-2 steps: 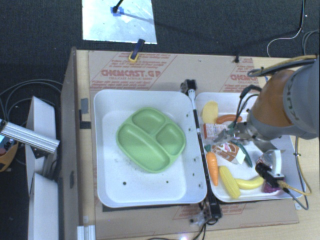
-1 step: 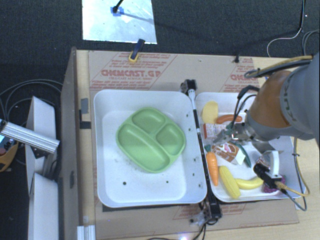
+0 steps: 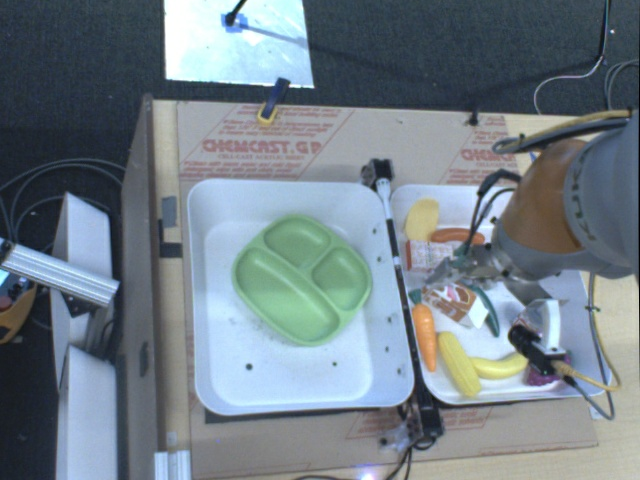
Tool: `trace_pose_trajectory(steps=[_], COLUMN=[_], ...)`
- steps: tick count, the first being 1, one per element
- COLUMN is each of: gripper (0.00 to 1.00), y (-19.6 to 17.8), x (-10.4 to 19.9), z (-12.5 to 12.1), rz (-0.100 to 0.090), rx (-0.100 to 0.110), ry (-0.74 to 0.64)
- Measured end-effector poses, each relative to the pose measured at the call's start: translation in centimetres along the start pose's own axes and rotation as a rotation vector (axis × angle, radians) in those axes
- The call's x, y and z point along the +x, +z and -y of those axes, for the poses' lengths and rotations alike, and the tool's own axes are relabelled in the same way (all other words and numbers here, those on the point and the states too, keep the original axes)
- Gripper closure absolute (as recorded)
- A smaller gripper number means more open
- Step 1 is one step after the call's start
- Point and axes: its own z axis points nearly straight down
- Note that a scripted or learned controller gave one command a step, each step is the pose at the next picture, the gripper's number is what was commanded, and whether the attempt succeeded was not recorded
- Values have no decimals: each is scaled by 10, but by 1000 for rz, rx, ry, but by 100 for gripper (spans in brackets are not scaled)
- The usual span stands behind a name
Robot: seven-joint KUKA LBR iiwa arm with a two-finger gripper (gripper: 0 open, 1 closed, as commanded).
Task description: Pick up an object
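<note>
The right bin (image 3: 590, 393) holds several toy foods. A pale yellow potato-like piece (image 3: 423, 218) and a red sausage (image 3: 455, 236) lie at the back, beside a white packet (image 3: 428, 256). A small brown and white carton (image 3: 453, 301) sits mid-bin with a green pepper (image 3: 490, 315) next to it. An orange carrot (image 3: 425, 334), a yellow corn cob (image 3: 459, 364) and a banana (image 3: 502, 367) lie along the front. My gripper (image 3: 468, 270) hangs low over the middle of this bin, just above the carton and next to the white packet. The arm's body hides the bin's right part.
The left bin (image 3: 225, 368) carries a green divided plate (image 3: 302, 279). A black rail (image 3: 392, 238) runs between the two bins. A purple object (image 3: 541, 377) peeks out at the right bin's front corner. Cardboard (image 3: 300, 143) lies behind the bins.
</note>
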Motion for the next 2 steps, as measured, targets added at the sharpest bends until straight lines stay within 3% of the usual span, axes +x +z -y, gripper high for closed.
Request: trace_pose_trajectory(steps=[2], gripper=[0], y=[0], x=[2], z=[-5], rz=[1], rx=[0], ry=[1])
